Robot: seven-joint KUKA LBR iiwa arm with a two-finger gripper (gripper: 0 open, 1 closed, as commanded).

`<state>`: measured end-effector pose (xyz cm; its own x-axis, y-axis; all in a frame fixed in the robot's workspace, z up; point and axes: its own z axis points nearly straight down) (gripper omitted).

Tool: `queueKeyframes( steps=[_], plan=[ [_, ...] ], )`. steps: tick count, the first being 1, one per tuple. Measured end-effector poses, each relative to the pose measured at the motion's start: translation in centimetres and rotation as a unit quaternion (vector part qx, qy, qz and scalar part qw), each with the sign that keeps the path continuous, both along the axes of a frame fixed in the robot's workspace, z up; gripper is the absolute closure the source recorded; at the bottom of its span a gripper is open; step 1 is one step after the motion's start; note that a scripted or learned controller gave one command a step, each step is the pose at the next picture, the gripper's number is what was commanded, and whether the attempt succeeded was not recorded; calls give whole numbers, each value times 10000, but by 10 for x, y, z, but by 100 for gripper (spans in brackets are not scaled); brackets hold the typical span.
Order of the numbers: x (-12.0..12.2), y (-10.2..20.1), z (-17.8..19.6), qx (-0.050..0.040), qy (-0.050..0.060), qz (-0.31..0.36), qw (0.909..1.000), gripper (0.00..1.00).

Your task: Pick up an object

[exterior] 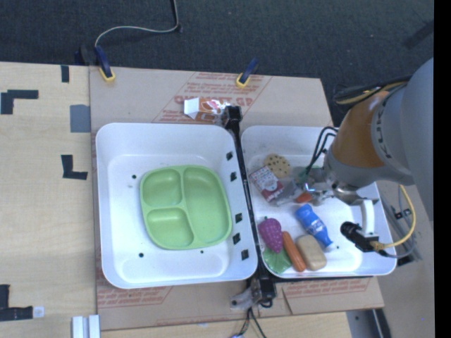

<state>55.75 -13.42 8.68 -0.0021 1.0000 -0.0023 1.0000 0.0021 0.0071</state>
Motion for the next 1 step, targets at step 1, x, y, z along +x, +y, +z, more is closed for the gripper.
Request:
queueKeyframes(
  steps=[1],
  plan=[
    [-29,1,0,-5,2,-5,10000,0]
  ],
)
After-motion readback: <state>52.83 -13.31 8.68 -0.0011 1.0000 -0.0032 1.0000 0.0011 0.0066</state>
